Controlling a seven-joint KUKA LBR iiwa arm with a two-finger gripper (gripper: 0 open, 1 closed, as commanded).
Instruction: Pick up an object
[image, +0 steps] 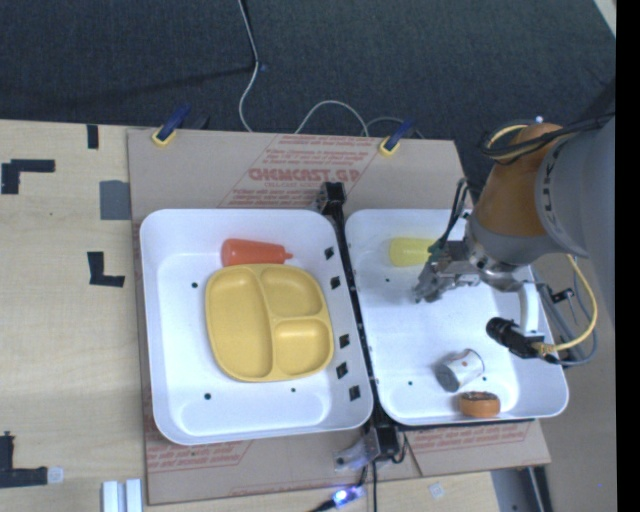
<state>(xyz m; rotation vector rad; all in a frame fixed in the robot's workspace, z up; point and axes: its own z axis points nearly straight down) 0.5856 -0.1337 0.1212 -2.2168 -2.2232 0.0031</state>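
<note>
My gripper (432, 285) hangs over the upper middle of the right bin (400, 385), reaching in from the right. A pale yellow object (407, 251) lies just up and left of it, close to the fingertips but apart from them. Nothing shows between the fingers. Lower in the same bin lie a small grey cylinder (458, 369) and an orange round piece (479, 404) near the front rim. In the left bin (170, 395) a yellow divided plate (268, 322) sits in the middle, with an orange-red carrot-like object (256, 252) above it.
A black divider with clips (345, 300) runs between the two bins. Cables and a black connector (510, 337) hang off the arm over the right bin's right side. The bins rest on a cardboard sheet (290, 170) held by clamps.
</note>
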